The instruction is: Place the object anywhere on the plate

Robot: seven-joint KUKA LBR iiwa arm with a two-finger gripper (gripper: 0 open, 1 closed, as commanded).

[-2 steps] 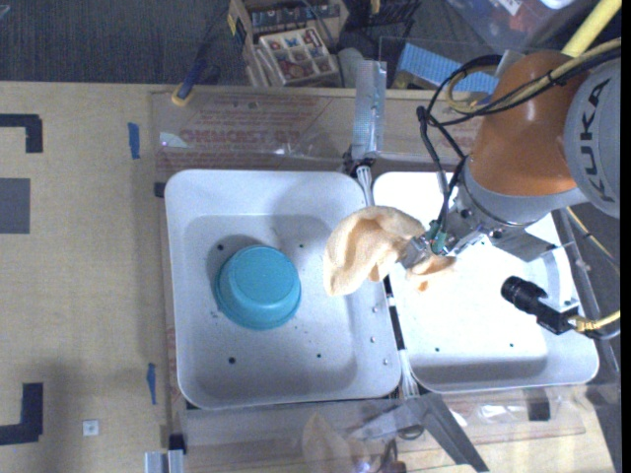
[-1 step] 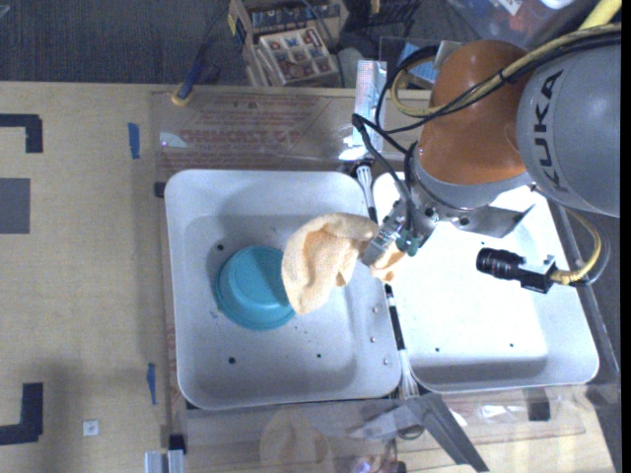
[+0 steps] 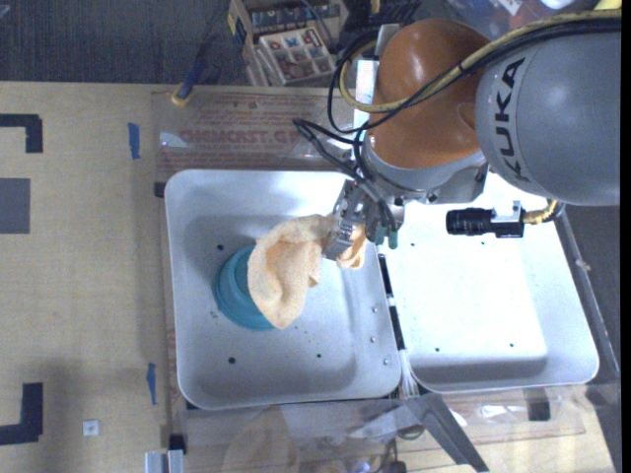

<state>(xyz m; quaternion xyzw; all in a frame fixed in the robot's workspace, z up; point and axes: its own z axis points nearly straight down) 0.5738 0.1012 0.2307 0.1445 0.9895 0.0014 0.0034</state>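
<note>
the cloth (image 3: pixel 284 272) drapes over the blue plate (image 3: pixel 233 294) in the left bin (image 3: pixel 296 363), one corner seemingly pinched in the tool (image 3: pixel 347 239). if that corner stays caught, lifting could drag it off. the arm reaches in from the right, wrist angled down-left.

The claw (image 3: pixel 347 236) apparently grips a tan cloth (image 3: pixel 284 267) draped over the blue plate (image 3: pixel 235 292).

Robotics lab; KUKA arm (image 3: pixel 552 97); twin white bins (image 3: pixel 187 363); taped bench (image 3: pixel 79 264)
</note>
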